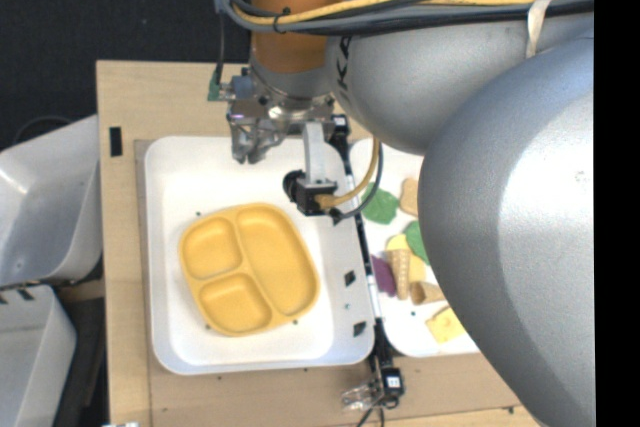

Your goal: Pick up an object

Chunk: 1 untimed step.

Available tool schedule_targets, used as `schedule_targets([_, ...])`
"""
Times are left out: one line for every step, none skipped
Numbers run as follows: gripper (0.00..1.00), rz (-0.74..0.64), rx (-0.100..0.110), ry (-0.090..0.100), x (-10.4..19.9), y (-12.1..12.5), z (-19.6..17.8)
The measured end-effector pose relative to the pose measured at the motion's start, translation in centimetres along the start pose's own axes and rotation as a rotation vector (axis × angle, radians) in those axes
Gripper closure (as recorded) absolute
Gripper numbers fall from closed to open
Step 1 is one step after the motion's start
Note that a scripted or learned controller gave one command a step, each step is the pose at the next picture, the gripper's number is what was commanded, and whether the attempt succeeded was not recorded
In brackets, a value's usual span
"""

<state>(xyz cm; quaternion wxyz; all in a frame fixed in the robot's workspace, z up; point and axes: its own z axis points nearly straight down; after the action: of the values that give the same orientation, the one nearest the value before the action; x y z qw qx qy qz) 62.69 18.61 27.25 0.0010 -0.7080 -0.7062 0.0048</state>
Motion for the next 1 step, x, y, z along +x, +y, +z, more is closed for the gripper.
schedule_targets([1.00, -0.001, -0.002, 0.001, -0.19, -1.21, -1.58])
